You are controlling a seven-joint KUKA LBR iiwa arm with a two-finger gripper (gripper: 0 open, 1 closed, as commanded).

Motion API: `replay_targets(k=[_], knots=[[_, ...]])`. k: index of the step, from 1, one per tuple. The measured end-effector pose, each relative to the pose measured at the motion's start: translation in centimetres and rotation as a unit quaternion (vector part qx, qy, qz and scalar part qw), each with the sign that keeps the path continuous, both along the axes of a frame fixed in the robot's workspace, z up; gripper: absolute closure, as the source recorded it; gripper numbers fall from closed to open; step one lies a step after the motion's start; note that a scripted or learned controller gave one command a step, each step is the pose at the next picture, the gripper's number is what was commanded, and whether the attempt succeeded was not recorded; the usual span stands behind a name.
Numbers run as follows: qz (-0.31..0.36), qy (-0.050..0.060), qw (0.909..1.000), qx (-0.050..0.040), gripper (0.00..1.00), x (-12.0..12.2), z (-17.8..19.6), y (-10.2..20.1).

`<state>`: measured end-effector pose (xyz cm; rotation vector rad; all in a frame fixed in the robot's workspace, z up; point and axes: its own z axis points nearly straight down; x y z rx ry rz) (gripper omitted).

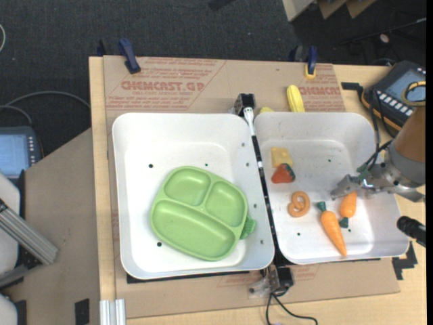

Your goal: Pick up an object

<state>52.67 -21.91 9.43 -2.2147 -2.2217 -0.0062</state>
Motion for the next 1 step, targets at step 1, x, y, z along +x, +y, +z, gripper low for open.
replay_targets(k=[1], knots=[[-0.001, -0.001, 1.0, -0.0025, 1.0, 0.0, 1.05, -0.21]])
